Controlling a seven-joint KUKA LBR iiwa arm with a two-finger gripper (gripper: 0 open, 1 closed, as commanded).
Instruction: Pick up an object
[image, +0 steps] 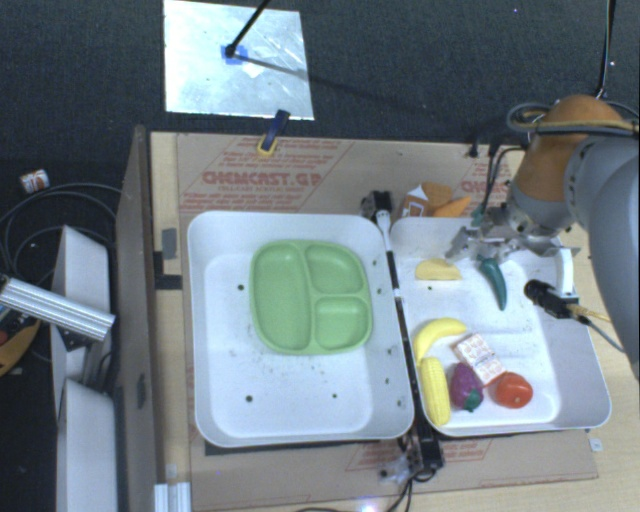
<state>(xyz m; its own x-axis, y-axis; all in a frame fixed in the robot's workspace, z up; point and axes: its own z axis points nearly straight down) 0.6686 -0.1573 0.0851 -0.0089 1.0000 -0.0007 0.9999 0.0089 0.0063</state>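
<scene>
The likeliest pick is the green pepper (494, 281), a slim dark-green toy in the upper half of the right bin (565, 355), its stem end pointing to 12 o'clock and its tip to 6. The gripper (490, 246) sits directly at its 12 o'clock, right over the stem end and seemingly touching it. Whether the gripper is spread wide, narrowed or closed on the pepper I cannot tell from this slant, and I cannot say if the pepper rests on the bin floor or hangs just off it.

At the pepper's 9 o'clock, near it, lies a pale yellow piece (438, 269). Toward 7 o'clock, well apart, is a banana (439, 333), with a corn cob (434, 389) beyond it. At 6 o'clock a small patterned box (476, 355) lies above a purple fruit (465, 386) and a red tomato (512, 390). The left bin (225, 345), at 9 o'clock across the divider, holds a green divided plate (309, 298). Both bins stand on the worktop (300, 170).

I judge this to be the grasp step, at or just around closing. The next move calls for a firm closure on the thin stem end, then a straight lift; the slender shape could slip or swing.
</scene>
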